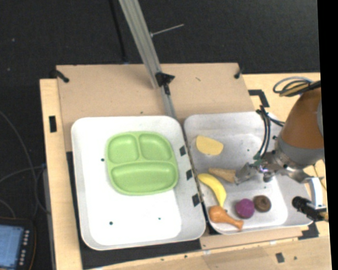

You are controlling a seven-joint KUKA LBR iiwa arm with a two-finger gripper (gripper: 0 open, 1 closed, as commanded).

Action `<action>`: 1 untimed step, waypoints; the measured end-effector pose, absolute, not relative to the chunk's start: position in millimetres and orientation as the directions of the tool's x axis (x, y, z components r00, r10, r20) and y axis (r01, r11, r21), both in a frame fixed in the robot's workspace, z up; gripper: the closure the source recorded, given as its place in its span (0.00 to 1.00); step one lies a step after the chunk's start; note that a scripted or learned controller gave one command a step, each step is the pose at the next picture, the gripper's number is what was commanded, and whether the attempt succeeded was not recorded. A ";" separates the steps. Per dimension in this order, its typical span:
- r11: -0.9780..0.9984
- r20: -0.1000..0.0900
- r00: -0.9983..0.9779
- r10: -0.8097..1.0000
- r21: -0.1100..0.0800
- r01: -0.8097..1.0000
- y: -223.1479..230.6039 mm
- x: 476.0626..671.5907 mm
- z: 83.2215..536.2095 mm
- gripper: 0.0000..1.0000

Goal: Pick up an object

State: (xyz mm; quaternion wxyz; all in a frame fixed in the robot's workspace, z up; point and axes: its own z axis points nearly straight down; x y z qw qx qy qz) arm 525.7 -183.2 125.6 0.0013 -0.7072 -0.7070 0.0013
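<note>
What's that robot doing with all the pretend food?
A grey and orange robot arm is reaching into the right bin, trying to pick something up. Its gripper sits low beside a tan toy piece. Nearby lie a banana, a yellow wedge, a purple ball, a brown doughnut and an orange drumstick. The left bin holds a green divided plate.

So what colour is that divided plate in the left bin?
Light green; the plate shows clearly in the overhead camera view.

One fixed camera looks down at a slant from above the bench [127, 94], taking in both bins [94, 220] side by side.
</note>
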 end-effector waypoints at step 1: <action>-0.002 -0.001 0.002 1.000 -0.001 1.000 -184.1 525.8 100.0 0.00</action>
